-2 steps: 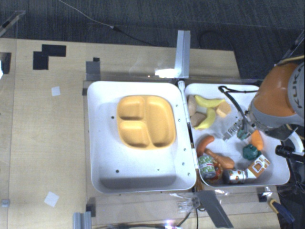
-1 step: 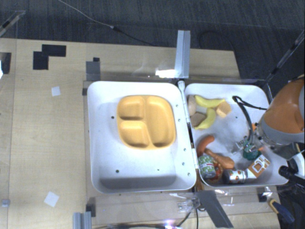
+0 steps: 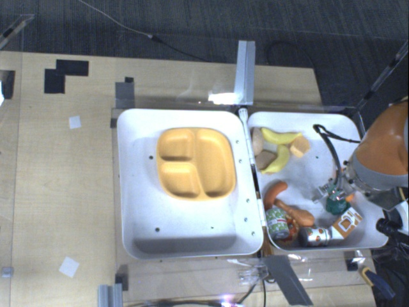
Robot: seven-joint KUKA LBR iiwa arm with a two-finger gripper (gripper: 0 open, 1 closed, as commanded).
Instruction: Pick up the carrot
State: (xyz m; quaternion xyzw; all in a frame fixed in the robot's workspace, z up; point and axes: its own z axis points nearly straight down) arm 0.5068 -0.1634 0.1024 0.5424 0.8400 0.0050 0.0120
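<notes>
The carrot [image 3: 299,215], a long orange piece, lies slantwise near the front of the right bin [image 3: 319,117], between a green-labelled can [image 3: 278,223] and a silver can [image 3: 316,236]. My gripper [image 3: 335,200] hangs low over the bin floor to the right of the carrot, a short gap away from its tip. The grey and orange arm [image 3: 383,149] comes in from the right above it. Nothing shows held in the gripper.
A red-orange sausage-like piece [image 3: 276,192] lies just behind the carrot. Yellow bananas [image 3: 279,147] and a bread chunk [image 3: 299,147] sit at the bin's back. A small orange-white box [image 3: 348,221] lies by the gripper. The left bin [image 3: 137,190] holds a yellow divided tray [image 3: 193,162].
</notes>
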